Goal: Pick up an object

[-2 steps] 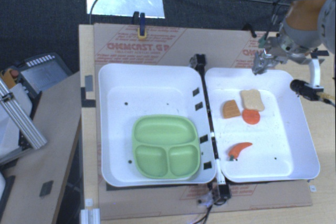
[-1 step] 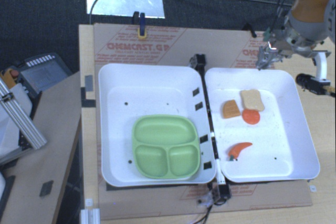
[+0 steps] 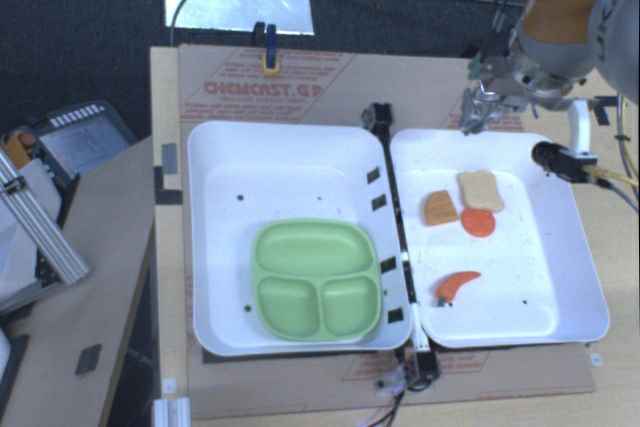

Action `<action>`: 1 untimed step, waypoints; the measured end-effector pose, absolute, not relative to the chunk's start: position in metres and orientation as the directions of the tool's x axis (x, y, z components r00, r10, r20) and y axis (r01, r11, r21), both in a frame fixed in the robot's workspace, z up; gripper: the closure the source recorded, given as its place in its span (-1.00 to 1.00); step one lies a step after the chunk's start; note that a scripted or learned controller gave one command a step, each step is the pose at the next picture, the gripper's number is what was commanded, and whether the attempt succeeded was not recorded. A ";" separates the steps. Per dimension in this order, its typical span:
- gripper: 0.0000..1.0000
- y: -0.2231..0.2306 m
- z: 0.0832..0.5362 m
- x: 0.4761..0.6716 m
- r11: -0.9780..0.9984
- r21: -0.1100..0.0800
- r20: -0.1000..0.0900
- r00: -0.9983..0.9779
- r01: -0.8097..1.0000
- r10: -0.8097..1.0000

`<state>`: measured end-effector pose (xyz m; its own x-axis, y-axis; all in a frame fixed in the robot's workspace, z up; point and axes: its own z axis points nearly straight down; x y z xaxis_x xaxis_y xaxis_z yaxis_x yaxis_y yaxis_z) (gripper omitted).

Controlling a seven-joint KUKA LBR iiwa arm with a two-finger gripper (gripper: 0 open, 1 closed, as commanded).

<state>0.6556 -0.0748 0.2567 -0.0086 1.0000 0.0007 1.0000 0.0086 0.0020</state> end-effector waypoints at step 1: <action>1.00 -0.012 0.250 0.644 0.010 0.001 0.002 -0.010 1.000 1.000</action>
<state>0.6441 -0.0124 0.2497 -0.0099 0.9999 0.0016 1.0000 0.0099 0.0009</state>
